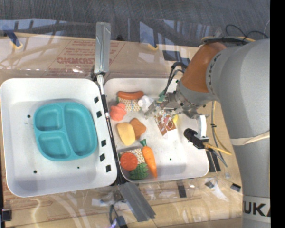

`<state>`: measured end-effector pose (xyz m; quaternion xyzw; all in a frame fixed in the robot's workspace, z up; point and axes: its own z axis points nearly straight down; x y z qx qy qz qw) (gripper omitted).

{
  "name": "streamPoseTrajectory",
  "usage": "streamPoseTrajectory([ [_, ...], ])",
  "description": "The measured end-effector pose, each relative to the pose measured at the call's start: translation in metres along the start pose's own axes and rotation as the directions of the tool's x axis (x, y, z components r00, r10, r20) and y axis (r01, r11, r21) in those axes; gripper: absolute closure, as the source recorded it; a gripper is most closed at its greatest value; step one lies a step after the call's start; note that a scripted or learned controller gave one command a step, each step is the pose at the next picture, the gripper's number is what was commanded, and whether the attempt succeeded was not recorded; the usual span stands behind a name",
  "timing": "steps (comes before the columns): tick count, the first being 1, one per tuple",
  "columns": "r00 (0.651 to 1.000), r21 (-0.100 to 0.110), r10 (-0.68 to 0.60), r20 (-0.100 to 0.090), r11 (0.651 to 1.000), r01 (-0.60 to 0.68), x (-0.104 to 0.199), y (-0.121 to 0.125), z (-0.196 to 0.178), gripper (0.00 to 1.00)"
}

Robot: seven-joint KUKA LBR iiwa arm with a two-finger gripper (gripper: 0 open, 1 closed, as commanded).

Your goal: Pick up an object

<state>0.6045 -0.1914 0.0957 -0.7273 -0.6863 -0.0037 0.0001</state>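
- The packet (165, 124), a small brown and red sachet, lies flat on the floor of the right bin (192, 167), just below the claw (165, 107) and seemingly the nearest thing to it.
- Its long axis runs roughly up and down the view, tilted a little; the claw hangs just above its upper end, so the coming move looks like a short drop rather than a sideways reach.
- Whether the claw is spread or closed, I cannot tell; the wrist and cables hide it, and nothing is seen held in it.
- To the claw's left sits a small white piece (145, 102), close by, then a sausage (130, 95) near the bin's top wall.
- Further left and lower lie a pink piece (117, 112), a yellow piece (126, 133) touching an orange-brown one (138, 127), a tomato (128, 161) and a carrot (149, 161).
- The left bin (12, 175) holds a teal tray (65, 130), well apart from the arm.
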Motion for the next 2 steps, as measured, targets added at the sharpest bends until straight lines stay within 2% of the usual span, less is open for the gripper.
streamPoseTrajectory([
  [1,1.000,0.002,-0.003,0.002,1.000,0.003,-0.001,0.000,-0.010,1.00],
  [2,0.992,0.004,-0.129,0.005,0.992,0.129,0.040,0.017,-0.105,1.00],
])
